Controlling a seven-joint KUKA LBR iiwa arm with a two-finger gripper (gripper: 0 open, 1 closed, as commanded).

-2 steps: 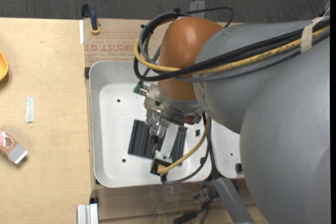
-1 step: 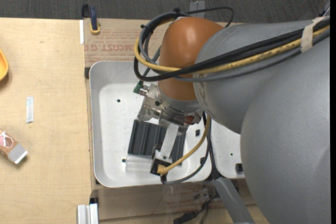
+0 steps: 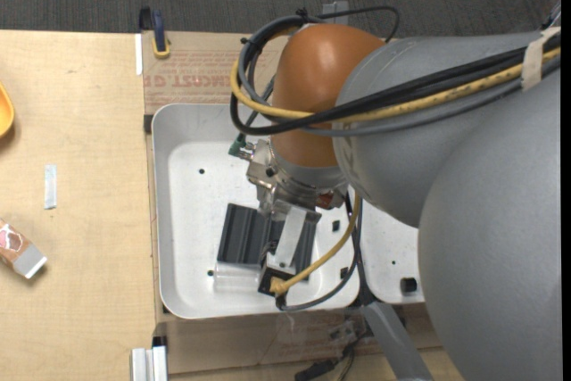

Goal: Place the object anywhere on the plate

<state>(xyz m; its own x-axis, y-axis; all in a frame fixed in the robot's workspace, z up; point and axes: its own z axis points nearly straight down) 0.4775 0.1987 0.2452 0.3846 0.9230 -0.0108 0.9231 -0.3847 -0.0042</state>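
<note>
Gripper: my gripper [image 3: 278, 232] hangs low inside the bin [image 3: 178, 192]; whether it is open or closed, I cannot tell.
Arm: my arm [image 3: 446, 147] and its cables [image 3: 294, 116] cover much of the bin.
Bin: 1 white bin, a clear object [image 3: 234, 280] near its lower wall.
Object: it lies just below and left of my gripper; contact I cannot tell.
Bench: a small packet [image 3: 20, 251] lies at far left.
</note>
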